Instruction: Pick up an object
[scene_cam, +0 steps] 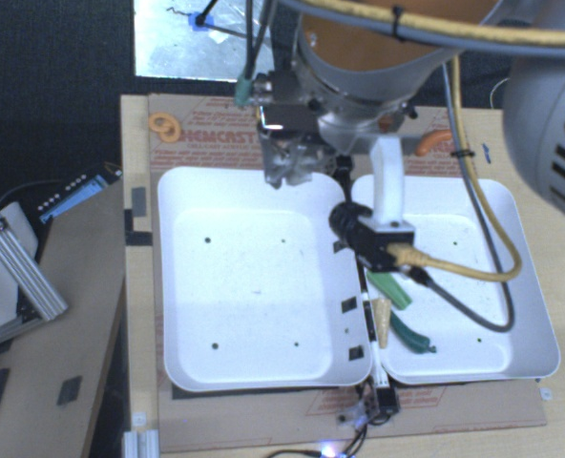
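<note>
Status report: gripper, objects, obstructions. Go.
Gripper over far edge of left white bin, nothing seen held. Green plastic pieces in right white bin. Yellow and grey cables draped above them.

From my remote seat I see two shallow white bins side by side on a cardboard sheet (216, 134) with red print: the left bin (182, 284) and the right bin (531, 284). An orange ring (164, 126) lies on the cardboard at its far left corner (well apart from the bins). An aluminium frame rail (15, 260) slants at the left edge.
</note>
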Motion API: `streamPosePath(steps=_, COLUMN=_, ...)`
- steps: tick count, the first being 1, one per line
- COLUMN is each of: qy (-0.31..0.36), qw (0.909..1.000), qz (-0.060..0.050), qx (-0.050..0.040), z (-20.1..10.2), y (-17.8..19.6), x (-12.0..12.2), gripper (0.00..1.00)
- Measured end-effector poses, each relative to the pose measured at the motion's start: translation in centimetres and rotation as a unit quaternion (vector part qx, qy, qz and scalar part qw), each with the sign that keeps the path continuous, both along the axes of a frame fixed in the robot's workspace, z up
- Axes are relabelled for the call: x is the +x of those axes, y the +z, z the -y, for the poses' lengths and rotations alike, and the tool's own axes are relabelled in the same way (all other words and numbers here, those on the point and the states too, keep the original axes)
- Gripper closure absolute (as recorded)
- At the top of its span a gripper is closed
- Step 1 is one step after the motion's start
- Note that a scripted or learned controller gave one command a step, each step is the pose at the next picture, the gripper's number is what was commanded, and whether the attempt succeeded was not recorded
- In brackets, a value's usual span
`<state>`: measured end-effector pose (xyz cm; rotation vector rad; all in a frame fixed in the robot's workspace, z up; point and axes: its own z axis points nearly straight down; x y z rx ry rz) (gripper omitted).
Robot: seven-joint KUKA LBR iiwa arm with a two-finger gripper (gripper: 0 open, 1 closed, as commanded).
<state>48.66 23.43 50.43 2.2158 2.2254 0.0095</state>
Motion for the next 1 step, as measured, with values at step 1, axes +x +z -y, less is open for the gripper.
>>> streamPosePath(steps=1, qy=0.001, qw=1.0, qz=-0.001, qx=-0.0006, z=-0.02, y=3.21, x=-0.03, gripper=1.0)
